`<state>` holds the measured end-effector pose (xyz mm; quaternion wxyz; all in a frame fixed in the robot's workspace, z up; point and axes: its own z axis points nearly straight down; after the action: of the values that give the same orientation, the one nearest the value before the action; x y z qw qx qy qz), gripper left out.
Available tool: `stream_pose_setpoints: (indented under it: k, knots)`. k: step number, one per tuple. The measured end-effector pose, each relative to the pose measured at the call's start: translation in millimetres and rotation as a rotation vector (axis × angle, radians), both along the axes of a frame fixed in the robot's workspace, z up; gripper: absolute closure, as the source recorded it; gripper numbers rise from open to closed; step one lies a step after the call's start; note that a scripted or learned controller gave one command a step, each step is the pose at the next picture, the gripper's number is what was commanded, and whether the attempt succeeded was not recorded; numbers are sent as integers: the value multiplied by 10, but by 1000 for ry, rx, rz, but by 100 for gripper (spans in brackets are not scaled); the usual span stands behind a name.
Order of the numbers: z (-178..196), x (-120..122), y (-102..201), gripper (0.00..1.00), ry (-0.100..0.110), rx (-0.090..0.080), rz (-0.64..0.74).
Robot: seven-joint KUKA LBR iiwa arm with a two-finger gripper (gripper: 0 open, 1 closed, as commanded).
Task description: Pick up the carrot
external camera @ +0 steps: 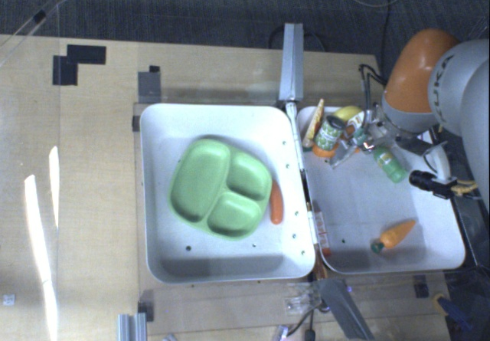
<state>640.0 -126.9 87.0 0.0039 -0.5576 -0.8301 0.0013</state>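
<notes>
An orange carrot (396, 234) with a green stub end lies tilted near the front of the right bin (448, 255). My gripper (354, 145) hangs over the back left part of that bin, among a cluster of small items and well behind the carrot. Nothing orange shows at the gripper. The grey arm with its orange band (417, 75) reaches in from the right above it.
A green bottle (389, 164), a labelled jar (329, 136), a yellow item (347, 113) and a thin stick-like item (313, 125) crowd the right bin's back. The left bin (161, 255) holds a green divided plate (220, 188), with a slim orange piece (276, 204) beside it.
</notes>
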Motion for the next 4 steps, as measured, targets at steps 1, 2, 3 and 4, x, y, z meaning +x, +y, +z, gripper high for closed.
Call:
stream_pose_setpoints:
  k: [1, 2, 3, 4]
  knots:
    - [999, -515, 861, 0, -17, -2, 241]
    - [541, -519, 113, 0, -14, -2, 336]
    - [1681, -402, -510, 0, -18, -5, 199]
    - [174, -911, -787, 0, -13, -3, 218]
